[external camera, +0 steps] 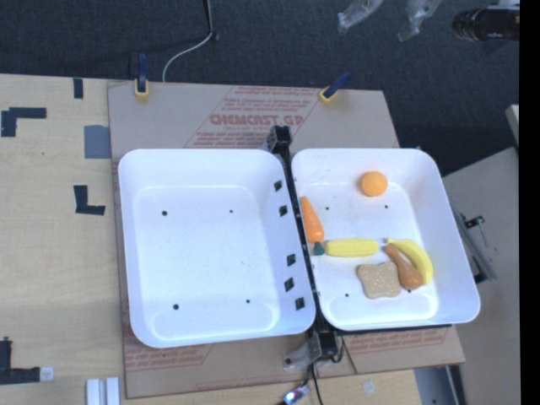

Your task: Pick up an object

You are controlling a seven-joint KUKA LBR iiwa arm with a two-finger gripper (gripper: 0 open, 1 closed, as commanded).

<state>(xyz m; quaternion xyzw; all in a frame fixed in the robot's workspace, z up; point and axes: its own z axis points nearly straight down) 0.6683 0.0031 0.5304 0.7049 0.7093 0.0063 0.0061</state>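
Note:
The right bin (426, 171) holds several toy foods: an orange ball (373, 183), a carrot (311, 219) by the divider, a yellow corn cob (351, 247), a banana (415, 257), a brown sausage-like piece (405, 270) and a slice of bread (379, 280). My gripper (386, 10) hangs high at the top of the view, well beyond the bins' far edge, open, with nothing between its two pale fingers (358, 8).
The left bin (135, 171) sits beside the right one on a cardboard sheet (245, 116) held by two clamps (140, 83). A white cable (190, 47) runs across the dark floor at the back.

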